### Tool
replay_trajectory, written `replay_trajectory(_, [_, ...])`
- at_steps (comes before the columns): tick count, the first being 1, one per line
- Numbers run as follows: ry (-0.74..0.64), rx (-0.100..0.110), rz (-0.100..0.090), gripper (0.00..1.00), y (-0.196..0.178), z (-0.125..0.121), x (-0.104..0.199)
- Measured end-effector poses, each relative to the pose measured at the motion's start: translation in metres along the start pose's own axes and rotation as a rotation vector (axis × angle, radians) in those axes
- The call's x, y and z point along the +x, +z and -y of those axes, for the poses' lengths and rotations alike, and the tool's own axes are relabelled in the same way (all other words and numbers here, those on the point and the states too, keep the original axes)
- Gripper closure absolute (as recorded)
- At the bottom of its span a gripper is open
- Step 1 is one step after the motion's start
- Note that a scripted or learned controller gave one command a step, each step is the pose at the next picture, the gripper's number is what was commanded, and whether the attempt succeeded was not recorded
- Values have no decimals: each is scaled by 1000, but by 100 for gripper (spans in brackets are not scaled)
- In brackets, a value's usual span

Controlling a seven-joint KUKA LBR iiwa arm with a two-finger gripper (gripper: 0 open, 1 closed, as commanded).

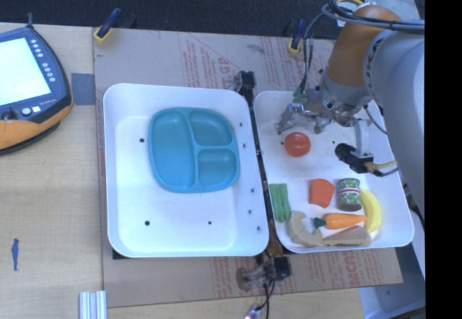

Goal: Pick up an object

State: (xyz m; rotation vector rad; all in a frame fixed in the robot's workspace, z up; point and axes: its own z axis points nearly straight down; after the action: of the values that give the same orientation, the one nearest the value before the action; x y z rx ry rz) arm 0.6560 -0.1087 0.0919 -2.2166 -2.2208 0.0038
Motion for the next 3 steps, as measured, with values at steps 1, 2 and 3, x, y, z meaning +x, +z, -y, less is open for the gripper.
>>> replay_trajectory(1, [-4, 1, 0, 100, -11, 0, 0])
replay_trajectory(2, [-5, 2, 0, 0, -10, 0, 0])
replay_trajectory(3, [-2, 1, 2, 0, 1, 55, 16])
